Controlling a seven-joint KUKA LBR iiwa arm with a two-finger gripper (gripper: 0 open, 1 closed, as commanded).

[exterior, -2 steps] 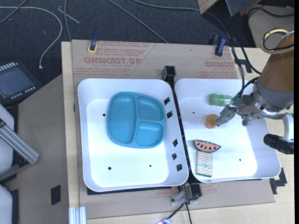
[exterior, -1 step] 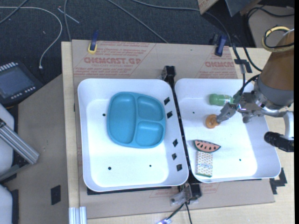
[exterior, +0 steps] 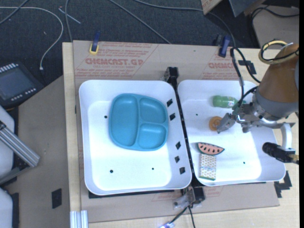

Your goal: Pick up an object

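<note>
**One small orange piece sits under the fingertips, not yet taken**

One approach is in hand: the gripper (exterior: 227, 123) hangs low in the right bin (exterior: 251, 172), its dark fingers spread apart and nothing visible between them. Its nearer fingertip comes just beside the orange round object (exterior: 215, 123), perhaps touching its edge; the slant of the view does not settle that.

By my reading this is the reach-and-align stage, before any grasp. The next move calls for centring the spread fingers over the orange piece, lowering to the bin floor and closing squarely, since a low, flat thing can slip out from under a fingertip.

Taking the orange piece as the landmark: it looks like a small flattish disc, orange-brown, lying on the white floor. A pale green bottle-like object (exterior: 223, 101) lies just behind it, toward the far wall. A toy watermelon slice (exterior: 210, 149), red with a green rind, lies nearer the camera, and a small patterned packet (exterior: 208, 167) lies beyond that, by the near wall. Well to its left, past the divider, a blue divided plate (exterior: 139, 121) rests in the left bin (exterior: 95, 165).
</note>
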